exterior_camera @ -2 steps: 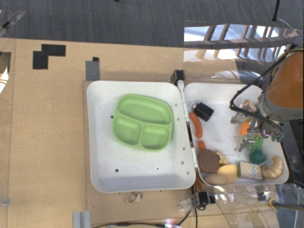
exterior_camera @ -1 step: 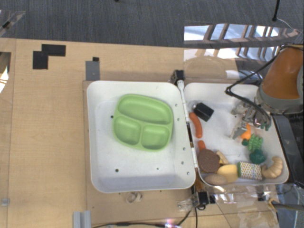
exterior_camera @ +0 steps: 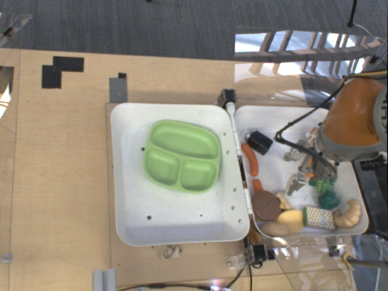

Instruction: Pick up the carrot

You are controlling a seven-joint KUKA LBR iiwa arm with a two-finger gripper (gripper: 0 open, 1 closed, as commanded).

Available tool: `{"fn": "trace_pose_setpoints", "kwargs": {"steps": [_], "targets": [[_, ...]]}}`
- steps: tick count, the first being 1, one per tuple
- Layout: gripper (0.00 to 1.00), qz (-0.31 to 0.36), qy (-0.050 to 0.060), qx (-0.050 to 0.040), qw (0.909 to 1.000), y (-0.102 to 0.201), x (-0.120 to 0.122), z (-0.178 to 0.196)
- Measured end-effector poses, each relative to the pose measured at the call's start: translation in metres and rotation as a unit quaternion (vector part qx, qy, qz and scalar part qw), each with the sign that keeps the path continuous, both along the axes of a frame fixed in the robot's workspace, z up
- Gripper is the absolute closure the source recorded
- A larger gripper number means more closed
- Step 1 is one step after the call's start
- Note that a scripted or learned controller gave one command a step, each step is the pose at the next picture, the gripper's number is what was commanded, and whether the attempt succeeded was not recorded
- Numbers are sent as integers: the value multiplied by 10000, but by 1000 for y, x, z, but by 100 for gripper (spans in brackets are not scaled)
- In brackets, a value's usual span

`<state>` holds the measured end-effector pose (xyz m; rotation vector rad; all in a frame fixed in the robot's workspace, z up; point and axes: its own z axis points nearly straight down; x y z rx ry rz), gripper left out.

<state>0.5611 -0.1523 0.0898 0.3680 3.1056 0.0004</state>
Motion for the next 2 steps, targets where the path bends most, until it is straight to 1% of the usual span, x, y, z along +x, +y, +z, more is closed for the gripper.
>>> {"fn": "trace_pose_setpoints", "kwargs": {"steps": [1, 2], "targets": [[100, 26, -63, -6, 10000, 1, 5, 14], [0, 27, -58, -4, 10000, 1, 4, 13]]}}
